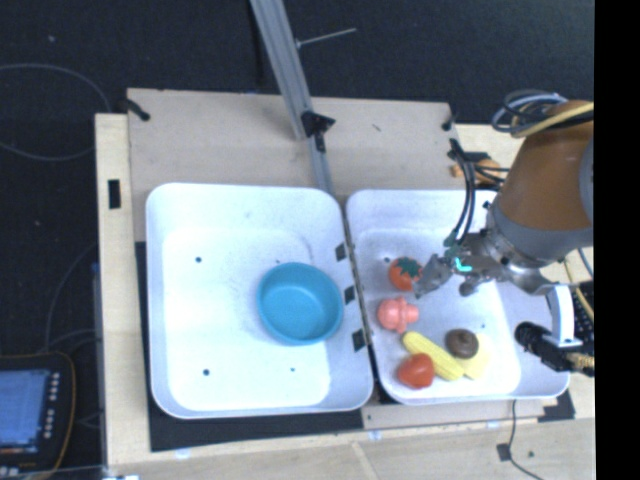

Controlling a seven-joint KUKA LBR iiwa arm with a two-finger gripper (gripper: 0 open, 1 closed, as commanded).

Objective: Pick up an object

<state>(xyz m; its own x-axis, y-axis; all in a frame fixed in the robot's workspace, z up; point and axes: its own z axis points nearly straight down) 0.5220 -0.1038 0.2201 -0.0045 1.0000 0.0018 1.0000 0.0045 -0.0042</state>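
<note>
In the right bin (400,213) lie several toy foods: an orange-red fruit with a green top (402,273), a pink piece (397,314), a yellow banana-like piece (434,354), a red tomato-like piece (416,371) and a brown round piece (461,343). My gripper (450,278) hangs over the middle of this bin, just right of the orange-red fruit. Its fingers (432,278) are spread apart with nothing between them. The left bin (200,218) holds a blue bowl (299,302).
A slanted metal post (285,63) rises behind the bins. The grey and orange arm (545,193) covers the right bin's far right side. Cables (470,168) run along the bench at right. A small screen (30,408) sits at the lower left.
</note>
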